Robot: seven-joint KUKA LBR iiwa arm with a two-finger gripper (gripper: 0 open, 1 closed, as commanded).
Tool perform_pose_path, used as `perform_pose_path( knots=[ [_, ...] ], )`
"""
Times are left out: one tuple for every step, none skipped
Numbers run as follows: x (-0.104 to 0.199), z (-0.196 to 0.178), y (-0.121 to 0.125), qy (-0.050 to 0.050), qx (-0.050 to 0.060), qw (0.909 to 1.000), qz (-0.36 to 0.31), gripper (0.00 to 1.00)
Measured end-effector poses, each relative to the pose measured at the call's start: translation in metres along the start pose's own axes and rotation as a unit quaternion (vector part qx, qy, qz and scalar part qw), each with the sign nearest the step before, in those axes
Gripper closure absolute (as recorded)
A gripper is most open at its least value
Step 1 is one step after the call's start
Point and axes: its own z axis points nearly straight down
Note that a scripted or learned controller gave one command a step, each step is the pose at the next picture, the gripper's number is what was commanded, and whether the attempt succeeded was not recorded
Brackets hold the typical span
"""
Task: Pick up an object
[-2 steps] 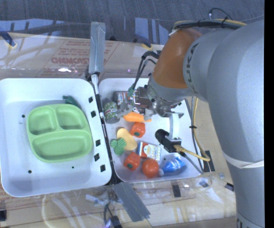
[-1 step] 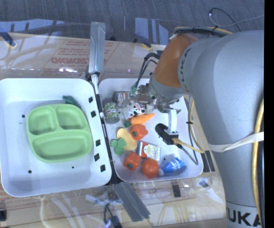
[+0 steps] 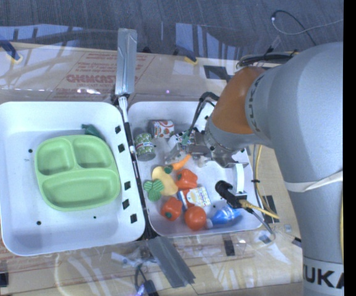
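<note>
I see my claw low in the right bin, near the cans and toy vegetables; its grip I cannot tell, so probably nothing's lifted yet.

Bright, even overhead light, slightly soft focus

Glare streaks the clear sheeting toward eleven o'clock; the white bins look near overexposed, shadows stay faint, and the small toys blur at centre.
</note>
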Motion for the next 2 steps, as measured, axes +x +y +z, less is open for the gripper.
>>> perform_pose_path(
  knots=[
    [0.0, -0.009, 0.0, 0.0, 0.001, 1.0, -0.002, 1.0],
    [0.068, -0.132, 0.023, 0.0, -0.002, 0.9997, -0.026, 1.0]
  ],
)
